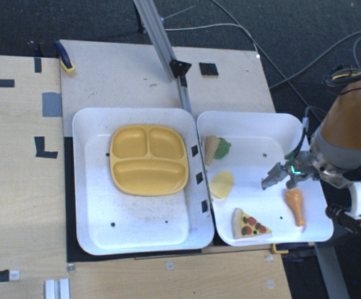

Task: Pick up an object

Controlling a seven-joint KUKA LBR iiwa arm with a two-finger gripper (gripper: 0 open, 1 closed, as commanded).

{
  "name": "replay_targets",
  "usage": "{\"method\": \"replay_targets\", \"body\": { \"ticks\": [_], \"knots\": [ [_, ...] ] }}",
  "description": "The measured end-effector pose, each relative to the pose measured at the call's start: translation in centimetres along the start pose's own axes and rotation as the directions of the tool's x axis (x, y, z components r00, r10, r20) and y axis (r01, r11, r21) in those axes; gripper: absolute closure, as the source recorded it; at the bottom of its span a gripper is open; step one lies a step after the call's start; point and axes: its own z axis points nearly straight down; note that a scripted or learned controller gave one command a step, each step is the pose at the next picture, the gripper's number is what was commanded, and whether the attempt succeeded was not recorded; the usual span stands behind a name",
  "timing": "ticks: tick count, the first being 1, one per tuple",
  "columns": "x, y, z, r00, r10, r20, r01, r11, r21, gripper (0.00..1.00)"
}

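Gripper (279, 178) fingers apart, empty, over glossy white bin (255, 122); tapered orange drumstick (295, 205) beside.

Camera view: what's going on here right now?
The KUKA arm reaches in from the right, its gripper low over the right bin, with nothing visibly between its fingers. Toy food lies loose there: a drumstick beside the gripper, a pizza slice, a yellow chip-like piece and a cone with green. The left bin holds a yellow divided plate.
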Motion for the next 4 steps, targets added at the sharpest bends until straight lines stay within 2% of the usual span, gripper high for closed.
{"method": "replay_targets", "body": {
  "ticks": [1, 2, 3, 4],
  "knots": [
    [0.0, 0.1, -0.1, 1.0, 0.0, 0.001, 0.0, 1.0, -0.002, 0.0],
    [-0.4, -0.2, 6.3, 1.0, 0.001, -0.001, -0.001, 1.0, 0.003, 0.0],
    [-0.4, -0.1, 11.1, 1.0, 0.001, 0.003, -0.001, 1.0, -0.006, 0.0],
    [-0.3, 0.1, 9.7, 1.0, -0.001, 0.002, 0.001, 1.0, -0.01, 1.0]
  ]
}}
